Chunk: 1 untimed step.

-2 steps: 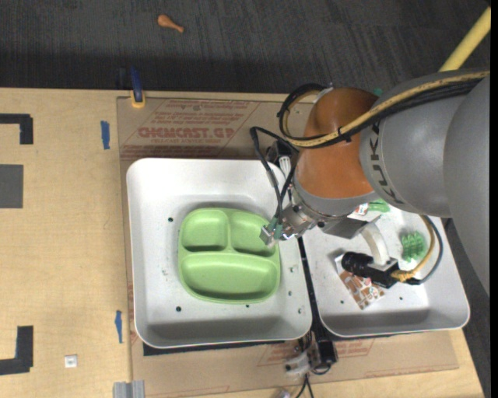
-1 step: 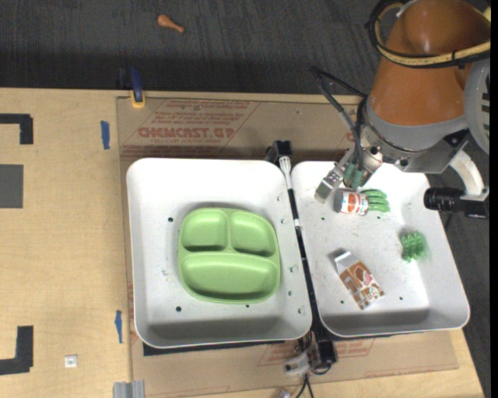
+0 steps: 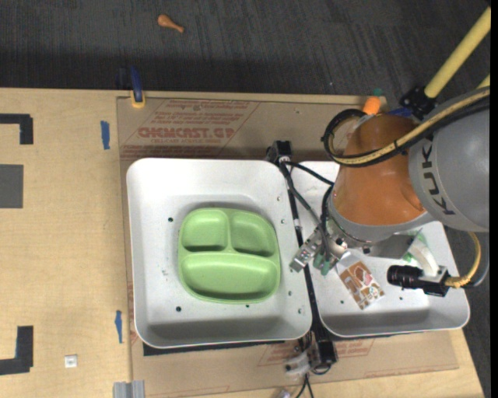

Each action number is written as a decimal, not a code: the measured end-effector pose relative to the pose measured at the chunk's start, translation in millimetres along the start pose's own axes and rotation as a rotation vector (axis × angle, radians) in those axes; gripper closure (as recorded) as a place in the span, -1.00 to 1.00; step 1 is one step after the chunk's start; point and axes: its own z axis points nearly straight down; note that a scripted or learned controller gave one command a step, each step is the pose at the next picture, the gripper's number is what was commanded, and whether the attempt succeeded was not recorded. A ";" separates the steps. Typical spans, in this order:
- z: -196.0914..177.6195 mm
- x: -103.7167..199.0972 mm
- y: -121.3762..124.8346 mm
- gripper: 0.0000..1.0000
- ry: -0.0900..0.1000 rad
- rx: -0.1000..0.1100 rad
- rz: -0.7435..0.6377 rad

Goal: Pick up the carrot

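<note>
We see the bench (image 3: 62, 233) bearing two bins pushed wall to wall, presumably so the arm (image 3: 381, 186) can reach either without travelling far. The arm leans in over the right bin (image 3: 436, 311), and its orange band hides most of that bin's floor. The left bin (image 3: 148, 233) holds a green plate (image 3: 229, 253) lying flat near its middle, with bare white floor all round it and free room overhead. The gripper (image 3: 319, 256) hangs low at the right bin's left side, just beside the shared wall and a black cable (image 3: 292, 202) that runs along it. We cannot tell whether it is wide or narrow, and we see nothing held in it. A printed packet (image 3: 362, 281) lies just right of it, and a green-and-white item (image 3: 416, 250) sits further right. The carrot we cannot place for certain. Our best guess is the orange piece (image 3: 373, 102) with a green tip peeking past the arm's far edge, well apart from the gripper. An orange scrap (image 3: 170, 23) also lies on the dark floor beyond the bench. We judge the shared wall and the cable to be the tight spots for any move here
</note>
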 end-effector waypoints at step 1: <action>-0.3 -0.3 0.2 -1.00 -0.001 -0.001 0.000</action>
